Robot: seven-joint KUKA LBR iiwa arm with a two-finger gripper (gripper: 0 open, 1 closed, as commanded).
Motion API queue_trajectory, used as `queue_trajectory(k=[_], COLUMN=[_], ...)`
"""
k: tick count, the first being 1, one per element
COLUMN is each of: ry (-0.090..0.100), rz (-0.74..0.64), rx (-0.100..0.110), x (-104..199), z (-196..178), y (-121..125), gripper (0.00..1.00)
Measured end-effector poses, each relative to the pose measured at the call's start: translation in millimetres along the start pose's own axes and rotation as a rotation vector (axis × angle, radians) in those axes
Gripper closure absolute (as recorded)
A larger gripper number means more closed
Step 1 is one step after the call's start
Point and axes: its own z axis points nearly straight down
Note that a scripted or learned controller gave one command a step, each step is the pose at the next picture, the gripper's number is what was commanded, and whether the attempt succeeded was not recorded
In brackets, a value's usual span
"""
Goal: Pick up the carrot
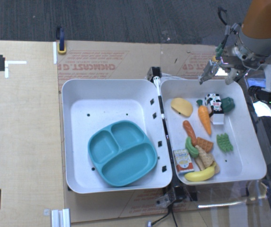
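On the left, the pale wood-grain counter gives way to a flat sheet of brown cardboard printed with red lettering. The left bin, a shallow white plastic tray with rounded corners, carries a smooth teal plate divided into three compartments and set at a slant. The right bin, of the same white plastic, holds a cluster of toy foods: a yellow rounded wedge near the upper left, a thin red sausage shape, a small printed carton, a ridged brown waffle piece, and a curved glossy banana along the lower wall. The carrot, a tapering orange cone with a green top, lies near the bin's upper middle, just left of a black-and-white cow-patterned block. A dark green lump sits beside that block, and a bumpy green piece lies lower right. Above the bin's far edge hangs the metal tool, its two fingers spread apart with nothing between them.
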Motion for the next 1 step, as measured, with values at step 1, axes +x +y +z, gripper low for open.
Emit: queue_trajectory(k=[1], ry=[0.001], rz=[0.155], rx=[0.001], x=[15.6], z=[132.0], y=[-17.5], gripper=[0.00])
